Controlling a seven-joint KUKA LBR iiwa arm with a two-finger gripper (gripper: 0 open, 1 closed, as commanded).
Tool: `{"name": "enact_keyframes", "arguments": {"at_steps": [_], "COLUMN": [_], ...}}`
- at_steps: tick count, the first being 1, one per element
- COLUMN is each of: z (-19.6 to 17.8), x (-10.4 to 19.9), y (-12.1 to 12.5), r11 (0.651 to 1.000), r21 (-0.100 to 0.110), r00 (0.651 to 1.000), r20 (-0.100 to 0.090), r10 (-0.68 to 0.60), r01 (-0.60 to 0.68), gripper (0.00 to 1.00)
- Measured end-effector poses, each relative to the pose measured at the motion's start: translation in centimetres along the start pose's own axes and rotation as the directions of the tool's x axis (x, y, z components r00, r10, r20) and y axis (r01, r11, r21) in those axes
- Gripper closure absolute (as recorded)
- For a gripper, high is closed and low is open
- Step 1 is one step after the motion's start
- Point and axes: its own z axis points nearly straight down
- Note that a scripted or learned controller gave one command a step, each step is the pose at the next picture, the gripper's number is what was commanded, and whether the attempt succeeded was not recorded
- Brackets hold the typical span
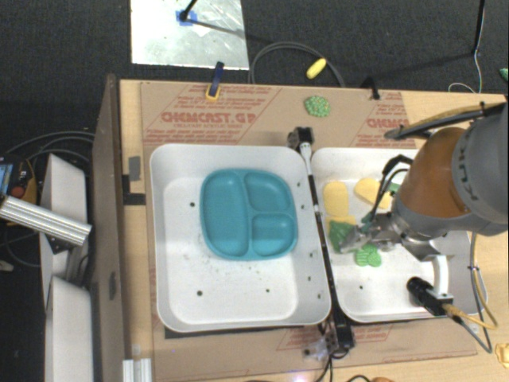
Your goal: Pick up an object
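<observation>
Over the right white bin [374,305], the grey arm's claw [367,237] sits low among small green plastic pieces [343,235], with yellow pieces [337,198] just beyond; its grip cannot be told, so nothing looks lifted yet.

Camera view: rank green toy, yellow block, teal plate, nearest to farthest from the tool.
From the tool:
1. Green toy, right bin, just beside it on the view's left.
2. Yellow block, right bin, further up.
3. Teal plate, left bin, across the divider.
</observation>
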Motion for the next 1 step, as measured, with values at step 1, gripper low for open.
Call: {"name": "enact_keyframes", "arguments": {"at_steps": [1], "z": [-1.35], "x": [-0.17], "y": [0.19], "r11": [1.000], "r21": [-0.005], "r00": [1.000], "r20": [0.001], "r10": [0.003], "r01": [-0.003], "gripper": [1.00]}}
